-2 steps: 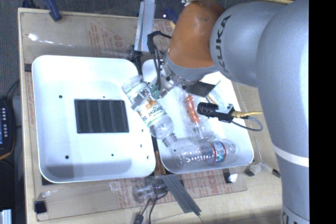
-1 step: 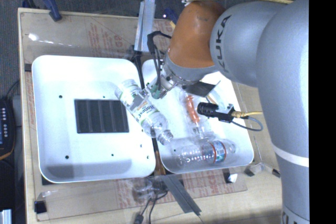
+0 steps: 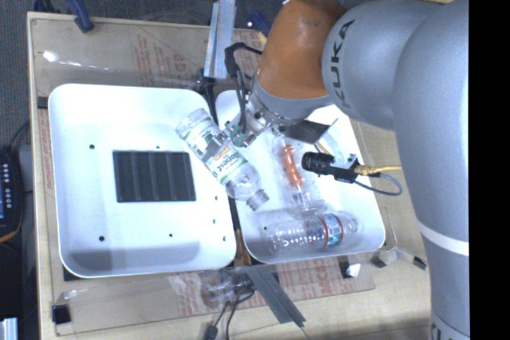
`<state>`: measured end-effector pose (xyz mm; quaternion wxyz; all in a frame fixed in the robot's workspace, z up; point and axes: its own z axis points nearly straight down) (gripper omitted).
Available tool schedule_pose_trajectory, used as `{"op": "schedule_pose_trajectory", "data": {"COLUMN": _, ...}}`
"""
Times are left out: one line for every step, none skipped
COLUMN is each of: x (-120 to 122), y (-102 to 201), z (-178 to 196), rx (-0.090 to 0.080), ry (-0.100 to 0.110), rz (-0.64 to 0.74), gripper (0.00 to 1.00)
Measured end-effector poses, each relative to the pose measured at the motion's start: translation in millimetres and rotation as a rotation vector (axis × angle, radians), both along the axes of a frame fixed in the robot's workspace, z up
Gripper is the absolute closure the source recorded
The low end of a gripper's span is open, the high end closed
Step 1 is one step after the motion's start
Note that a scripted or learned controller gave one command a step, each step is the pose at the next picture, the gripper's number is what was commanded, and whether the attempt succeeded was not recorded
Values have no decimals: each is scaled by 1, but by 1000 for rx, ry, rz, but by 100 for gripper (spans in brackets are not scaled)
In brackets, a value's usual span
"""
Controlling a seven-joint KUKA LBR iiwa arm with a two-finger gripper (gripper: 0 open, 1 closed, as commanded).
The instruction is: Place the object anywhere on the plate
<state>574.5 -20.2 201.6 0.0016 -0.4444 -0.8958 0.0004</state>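
Note:
A clear plastic bottle (image 3: pixel 219 155) with a green and white label hangs tilted over the divide between the two bins, cap end toward the lower right. My gripper (image 3: pixel 237 133) sits at the bottle's middle, under the orange wrist band, with its fingers closed on the bottle's label part. The plate (image 3: pixel 154 176), a dark ribbed rectangle, lies flat in the middle of the left bin (image 3: pixel 72 115), to the left of and slightly below the bottle.
In the right bin (image 3: pixel 370 231) lie a clear bottle with a blue label (image 3: pixel 311 231) along the front wall and a slim clear bottle with orange inside (image 3: pixel 291 167). A black cable plug (image 3: pixel 323 165) juts from the wrist. Blue clamps (image 3: pixel 78 10) hold the bench's far edge.

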Motion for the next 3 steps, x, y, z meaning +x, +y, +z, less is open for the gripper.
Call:
{"op": "schedule_pose_trajectory", "data": {"x": -45, "y": 42, "z": 34, "rx": -1, "ry": -1, "rz": 149, "gripper": 100}}
{"op": "schedule_pose_trajectory", "data": {"x": -51, "y": 36, "z": 82, "rx": -1, "ry": -7, "rz": 272, "gripper": 100}}
{"op": "schedule_pose_trajectory", "data": {"x": -43, "y": 69, "z": 78, "rx": -2, "ry": -6, "rz": 226, "gripper": 100}}
